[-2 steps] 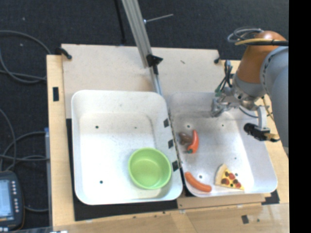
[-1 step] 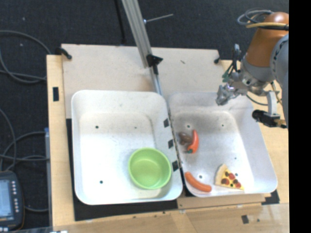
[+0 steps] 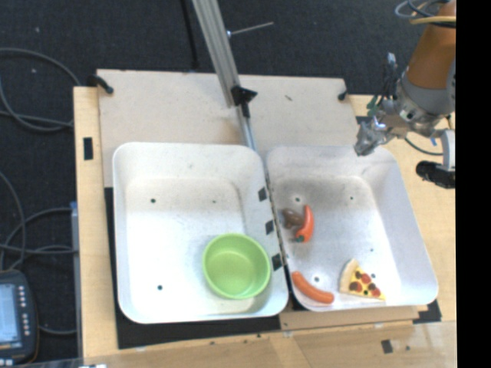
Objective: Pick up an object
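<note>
The gripper [image 3: 367, 142] hangs over the far right corner of the right bin [image 3: 399, 205], well above the bin floor, with nothing visible in it. In the right bin lie an orange carrot-like piece [image 3: 307, 223] beside a small brown object [image 3: 292, 218], a red-orange hot dog [image 3: 313, 288] at the front edge, and a pizza slice [image 3: 360, 280] at the front right. A green bowl [image 3: 236, 264] sits in the front right part of the left bin [image 3: 153, 205].
A slanted aluminium post [image 3: 222, 52] rises from between the bins at the back. Cables and a black clamp [image 3: 433, 173] hang at the right beside the arm. A beige board [image 3: 176, 106] lies behind the bins.
</note>
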`<state>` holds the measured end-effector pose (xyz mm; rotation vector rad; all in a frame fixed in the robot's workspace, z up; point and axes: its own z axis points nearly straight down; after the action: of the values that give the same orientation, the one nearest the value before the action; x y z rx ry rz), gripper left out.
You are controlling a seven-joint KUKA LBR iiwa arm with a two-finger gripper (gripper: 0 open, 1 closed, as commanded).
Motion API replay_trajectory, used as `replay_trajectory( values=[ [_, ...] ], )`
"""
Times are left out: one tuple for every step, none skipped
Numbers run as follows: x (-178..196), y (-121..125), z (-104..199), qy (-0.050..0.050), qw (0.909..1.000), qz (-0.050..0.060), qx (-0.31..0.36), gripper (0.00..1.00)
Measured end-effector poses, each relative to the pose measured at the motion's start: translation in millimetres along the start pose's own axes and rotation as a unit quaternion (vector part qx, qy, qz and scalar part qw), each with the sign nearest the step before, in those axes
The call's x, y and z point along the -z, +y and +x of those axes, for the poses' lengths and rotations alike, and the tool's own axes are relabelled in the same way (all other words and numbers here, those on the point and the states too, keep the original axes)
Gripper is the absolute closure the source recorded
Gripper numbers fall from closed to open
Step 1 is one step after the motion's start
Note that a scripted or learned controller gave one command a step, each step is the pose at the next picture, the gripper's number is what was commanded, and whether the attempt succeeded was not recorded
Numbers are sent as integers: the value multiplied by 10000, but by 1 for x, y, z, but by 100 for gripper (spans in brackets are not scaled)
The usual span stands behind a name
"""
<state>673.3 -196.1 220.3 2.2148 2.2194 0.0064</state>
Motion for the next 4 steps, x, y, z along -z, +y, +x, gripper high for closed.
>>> replay_trajectory(
  values=[
    [55, 2, -1, -1, 10000, -7, 12, 100],
    [42, -19, 42, 2, 10000, 38, 11, 100],
    [37, -40, 77, 2, 10000, 39, 8, 100],
    [37, -67, 111, 10, 10000, 38, 14, 100]
  ],
)
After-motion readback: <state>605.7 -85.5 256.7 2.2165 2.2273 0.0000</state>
